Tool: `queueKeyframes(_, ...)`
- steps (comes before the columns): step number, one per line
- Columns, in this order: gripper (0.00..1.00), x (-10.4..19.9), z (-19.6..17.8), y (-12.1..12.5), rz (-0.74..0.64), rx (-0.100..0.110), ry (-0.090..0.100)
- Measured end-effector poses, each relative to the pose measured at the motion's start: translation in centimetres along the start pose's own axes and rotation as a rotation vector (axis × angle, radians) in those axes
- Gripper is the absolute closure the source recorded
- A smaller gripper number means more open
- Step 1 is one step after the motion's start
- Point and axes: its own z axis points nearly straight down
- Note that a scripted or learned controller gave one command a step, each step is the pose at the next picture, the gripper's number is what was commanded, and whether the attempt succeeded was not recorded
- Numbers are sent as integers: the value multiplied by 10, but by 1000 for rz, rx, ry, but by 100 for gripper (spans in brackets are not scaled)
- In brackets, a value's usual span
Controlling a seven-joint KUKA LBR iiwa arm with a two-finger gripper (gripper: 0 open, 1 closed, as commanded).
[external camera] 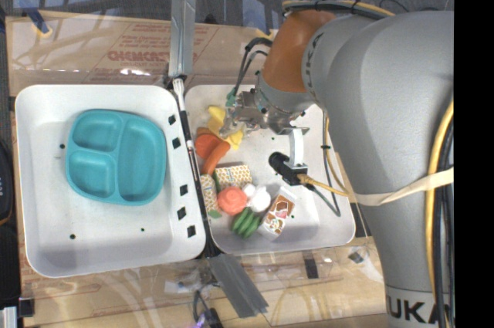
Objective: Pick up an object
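Toy food pile [239,191] in right bin [332,230], gripper [241,112] low over yellow piece [218,118], jaws' state unclear.

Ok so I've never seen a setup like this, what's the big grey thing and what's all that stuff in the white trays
The big grey thing is a robot arm, with an orange band above its wrist. It reaches in from the right. The one camera is fixed above the bench and looks down at a slant.

Two shallow white bins sit side by side. The left bin holds a teal divided plate. The right bin holds a pile of toy food: a yellow piece, an orange carrot, a cracker-like block, a red round piece, something green and a small printed carton.

The gripper hangs low over the yellow piece. Whether it holds anything cannot be told from here.
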Motion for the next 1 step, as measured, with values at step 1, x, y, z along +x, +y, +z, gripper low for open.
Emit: queueKeyframes(1, 100, 14, -121, 5, -102, 2, -2)
